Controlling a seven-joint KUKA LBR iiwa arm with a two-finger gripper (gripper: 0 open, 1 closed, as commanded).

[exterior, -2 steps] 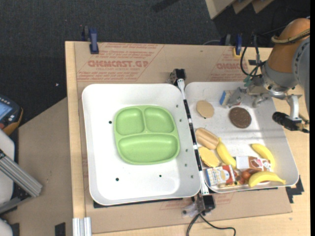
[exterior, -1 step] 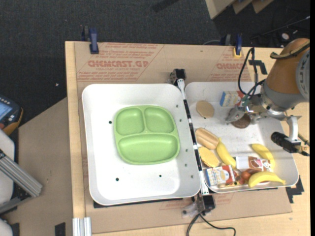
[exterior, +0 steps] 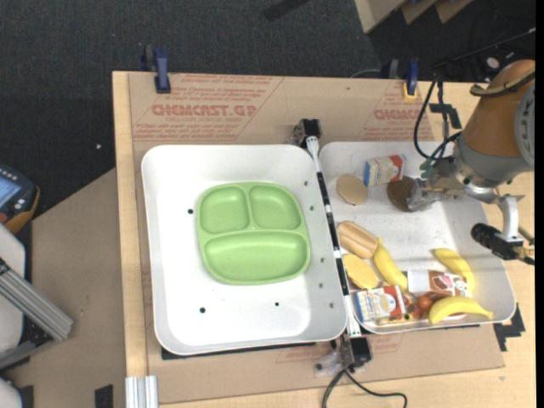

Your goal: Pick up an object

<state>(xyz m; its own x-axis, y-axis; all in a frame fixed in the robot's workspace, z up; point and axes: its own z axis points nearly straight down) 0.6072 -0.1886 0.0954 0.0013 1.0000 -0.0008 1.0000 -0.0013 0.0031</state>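
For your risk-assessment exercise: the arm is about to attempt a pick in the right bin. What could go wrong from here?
1. The gripper is low beside a brown round piece near the small carton; it may nudge either instead of grasping.
2. The bananas and boxes in the right bin's near corner are crowded, so a pick there could snag neighbours.

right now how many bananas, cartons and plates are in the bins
bananas: 3
cartons: 2
green plates: 1
total: 6
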